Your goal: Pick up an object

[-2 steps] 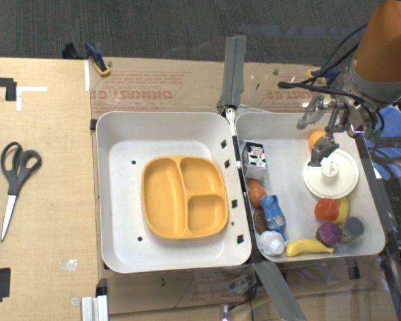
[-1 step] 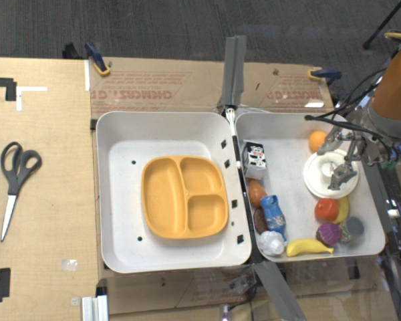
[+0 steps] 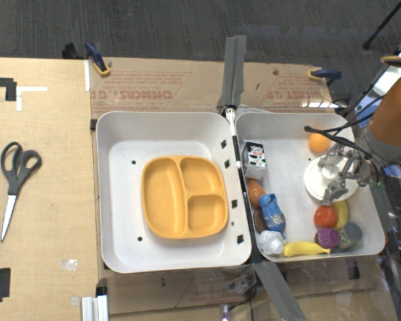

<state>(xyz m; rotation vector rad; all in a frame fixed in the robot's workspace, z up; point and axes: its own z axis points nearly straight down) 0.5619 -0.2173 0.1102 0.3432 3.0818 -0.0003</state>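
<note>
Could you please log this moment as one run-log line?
arm: over right bin | gripper: above white plate, holding nothing visible | yellow tray: left bin

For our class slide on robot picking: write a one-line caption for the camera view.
Gripper over the toy-filled right bin; yellow divided tray in the left bin.

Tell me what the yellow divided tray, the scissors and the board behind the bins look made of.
Yellow divided tray: likely moulded plastic, matte, with smooth rounded compartments and uniform colour.
Scissors: bright metal blades, with black handles that are probably plastic.
Board behind the bins: brown corrugated cardboard, judging by its printed lettering and dull surface.
</note>
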